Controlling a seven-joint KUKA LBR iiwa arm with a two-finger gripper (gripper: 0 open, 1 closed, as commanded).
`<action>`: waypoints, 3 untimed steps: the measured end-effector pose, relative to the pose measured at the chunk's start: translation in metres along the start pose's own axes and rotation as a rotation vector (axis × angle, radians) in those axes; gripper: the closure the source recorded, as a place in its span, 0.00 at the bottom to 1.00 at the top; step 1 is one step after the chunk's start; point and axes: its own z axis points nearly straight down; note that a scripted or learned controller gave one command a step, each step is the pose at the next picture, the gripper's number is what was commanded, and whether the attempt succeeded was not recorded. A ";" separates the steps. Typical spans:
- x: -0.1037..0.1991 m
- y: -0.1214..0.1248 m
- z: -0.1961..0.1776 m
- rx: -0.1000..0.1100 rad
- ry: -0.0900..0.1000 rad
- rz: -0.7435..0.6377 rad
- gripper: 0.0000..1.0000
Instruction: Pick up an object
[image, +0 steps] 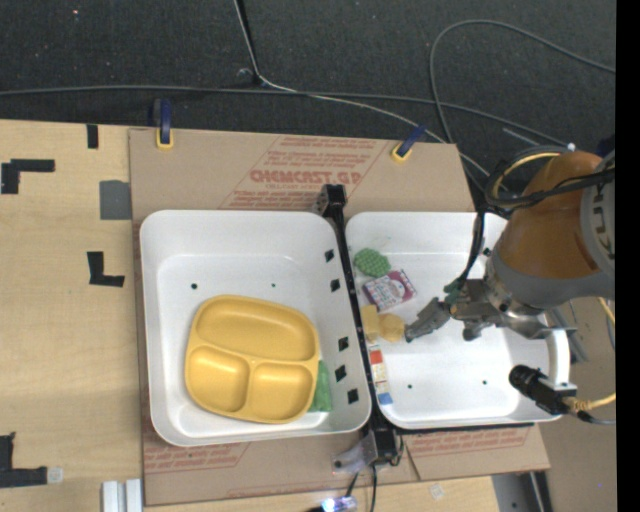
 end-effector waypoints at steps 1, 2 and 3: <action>0.000 0.003 -0.006 -0.013 -0.002 -0.004 0.00; -0.001 0.007 0.057 -0.008 -0.001 -0.003 0.00; -0.003 0.008 0.105 -0.016 -0.006 -0.001 0.00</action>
